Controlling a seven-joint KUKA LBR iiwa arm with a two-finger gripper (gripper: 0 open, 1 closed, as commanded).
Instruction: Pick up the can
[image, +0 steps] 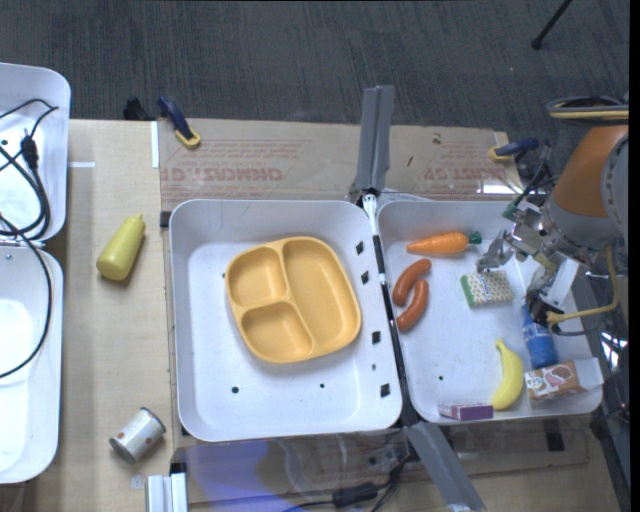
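The can (137, 433) lies on its side on the bench (110, 340), outside both bins near the left bin's (190, 300) lower left corner. The gripper (520, 250) hangs over the right bin (450, 385), well apart from it; jaw opening cannot be told. The left bin holds a yellow divided plate (292, 297); the right bin holds a carrot (437, 242), sausages (411, 293) and a banana (509, 375).

Floor (300, 50): dark grey carpet, across the top of the view. Worktop (110, 340): pale wood-grain surface. Cardboard sheet (300, 160): brown, printed lettering, lying flat along the worktop's far edge. Clamps: 2, blue-handled, 1 at far left (178, 122), 1 at far right (515, 150). Light: even, soft shadows.
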